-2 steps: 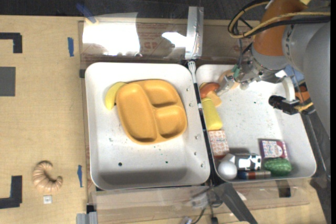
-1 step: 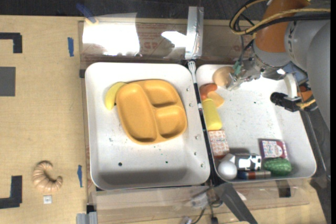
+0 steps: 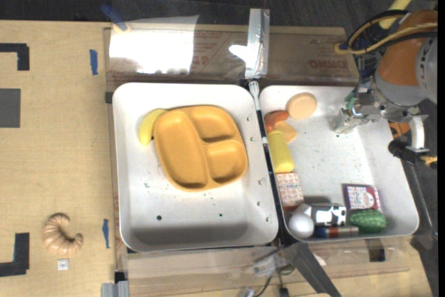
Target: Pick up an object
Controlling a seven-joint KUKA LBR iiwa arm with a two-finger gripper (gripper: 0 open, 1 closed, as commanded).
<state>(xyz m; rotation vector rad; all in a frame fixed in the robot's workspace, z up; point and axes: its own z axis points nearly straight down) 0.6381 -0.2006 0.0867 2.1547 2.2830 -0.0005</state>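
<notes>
Objects line the right bin's [image 3: 389, 170] left and lower edges, a round peach disc [image 3: 302, 106] nearest the gripper [image 3: 345, 120], which hovers at upper right; its grip cannot be told.

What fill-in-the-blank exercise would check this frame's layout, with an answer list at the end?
1. The orange divided tray lies in the ____ bin.
2. Poking out from under the tray's left edge is a yellow ____.
3. The gripper hovers over the ____ bin, near its upper edge.
4. The green object sits in that bin's lower ____ corner.

Answers: left; banana; right; right
</notes>
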